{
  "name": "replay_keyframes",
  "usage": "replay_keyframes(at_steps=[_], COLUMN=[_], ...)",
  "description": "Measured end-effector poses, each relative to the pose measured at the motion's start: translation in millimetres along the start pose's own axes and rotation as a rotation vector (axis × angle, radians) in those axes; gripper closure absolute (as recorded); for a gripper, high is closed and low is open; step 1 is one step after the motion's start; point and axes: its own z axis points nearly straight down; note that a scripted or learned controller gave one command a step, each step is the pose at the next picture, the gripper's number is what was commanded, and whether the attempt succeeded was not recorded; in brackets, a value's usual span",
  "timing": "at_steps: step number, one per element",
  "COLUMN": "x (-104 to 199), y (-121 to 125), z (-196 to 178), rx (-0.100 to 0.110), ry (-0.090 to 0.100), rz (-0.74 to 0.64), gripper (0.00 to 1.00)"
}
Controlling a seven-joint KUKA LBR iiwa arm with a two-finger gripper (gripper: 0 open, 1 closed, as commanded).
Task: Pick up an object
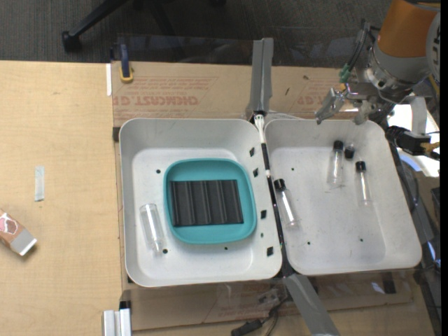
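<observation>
Lying in the right bin (pixel 392 254) are three black-capped tubes: one (pixel 285 203) by the divider, two (pixel 337 162) (pixel 362 180) farther back. The left bin (pixel 133 257) holds a teal tray (pixel 208 201) and a clear tube (pixel 150 225). Beyond, the gripper (pixel 344 109) hangs over the rim, fingers apart, empty.

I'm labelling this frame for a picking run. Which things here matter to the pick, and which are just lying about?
For the pick: gripper; three capped tubes in the right bin; clear tube and teal tray in the left bin.

Lying about: small pack and pale strip on the bench; office chair base.
</observation>
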Motion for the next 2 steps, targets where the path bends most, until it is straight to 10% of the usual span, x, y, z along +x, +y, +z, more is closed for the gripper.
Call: replay_keyframes(at_steps=[1, 2], x=[-71.2, -72.6], y=[-35.9, -36.3], z=[161.0, 152.1], rx=[-0.002, -0.002], ry=[0.000, 0.000], rz=[0.075, 0.079], gripper=[0.00, 1.00])
